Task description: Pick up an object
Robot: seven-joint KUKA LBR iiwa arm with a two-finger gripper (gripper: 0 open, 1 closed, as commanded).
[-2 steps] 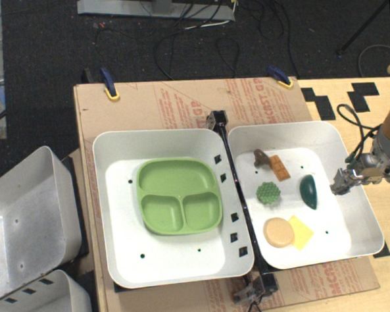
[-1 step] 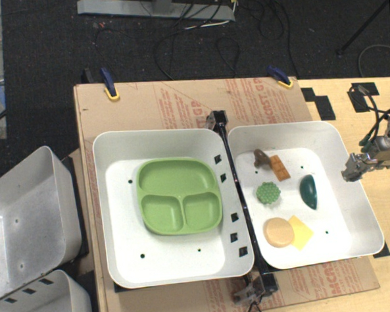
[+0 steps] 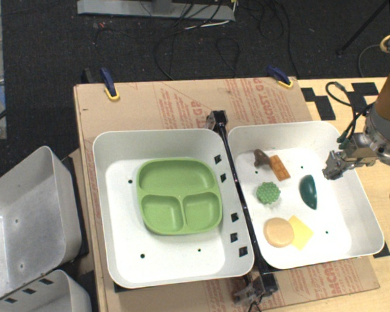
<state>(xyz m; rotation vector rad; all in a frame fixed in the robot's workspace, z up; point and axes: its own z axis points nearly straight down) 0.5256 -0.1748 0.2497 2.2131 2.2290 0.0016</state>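
Gripper sits at 3 o'clock over the right bin's right side, nothing between its fingers; whether they are apart or together, cannot tell. Two white bins. Left bin: one green divided plate, centre. Right bin, five objects: one brown block at 11 o'clock, one green bumpy ball near centre-left, one tan round disc at 7 o'clock touching one yellow square on its right, one dark green teardrop piece near centre, just left of and below the gripper, apart from it.
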